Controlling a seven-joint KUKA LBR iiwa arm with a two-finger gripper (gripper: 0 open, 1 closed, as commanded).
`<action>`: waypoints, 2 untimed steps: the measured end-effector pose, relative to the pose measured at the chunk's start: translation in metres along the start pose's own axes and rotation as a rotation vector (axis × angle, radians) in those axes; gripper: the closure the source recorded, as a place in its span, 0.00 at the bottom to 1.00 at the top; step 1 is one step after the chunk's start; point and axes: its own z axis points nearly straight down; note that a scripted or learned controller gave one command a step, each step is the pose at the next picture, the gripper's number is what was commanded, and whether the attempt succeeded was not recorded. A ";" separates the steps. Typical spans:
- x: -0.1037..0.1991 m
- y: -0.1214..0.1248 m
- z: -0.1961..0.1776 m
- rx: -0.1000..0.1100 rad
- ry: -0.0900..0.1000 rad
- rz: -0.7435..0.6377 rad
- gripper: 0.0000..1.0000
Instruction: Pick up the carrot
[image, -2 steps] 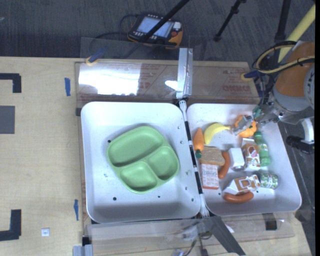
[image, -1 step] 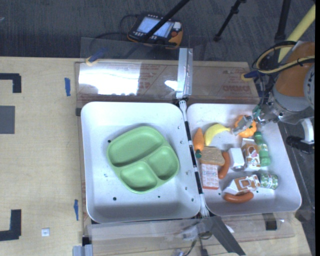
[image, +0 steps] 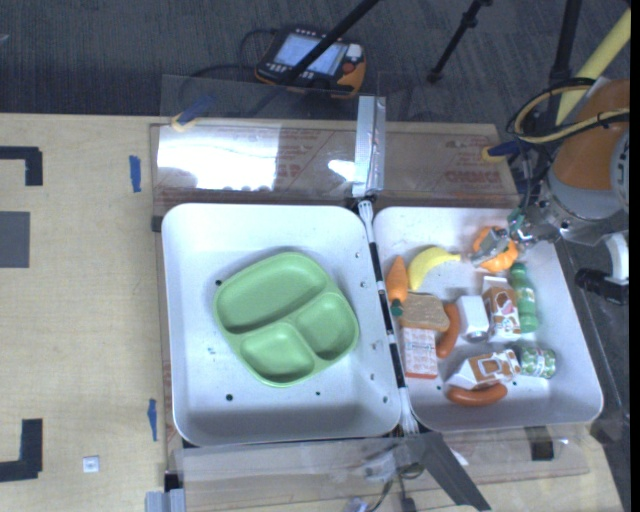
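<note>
Orange, your carrot (image: 398, 279) lies well apart at eight o'clock from the gripper (image: 522, 228); jaw state you cannot tell.

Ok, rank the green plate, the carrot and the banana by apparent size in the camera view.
1. green plate, by far the largest.
2 and 3. banana and carrot look about alike; items partly overlap them, so no ranking.

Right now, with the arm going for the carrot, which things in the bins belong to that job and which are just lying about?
Belongs to the job:
carrot, by the right bin's left wall
gripper, over the right bin's far corner

Just lying about:
green divided plate in the left bin
banana
sausage
green bottle
</note>
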 end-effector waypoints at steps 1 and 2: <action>0.099 0.017 -0.085 0.000 -0.011 0.039 1.00; 0.151 0.038 -0.102 -0.001 -0.012 0.182 1.00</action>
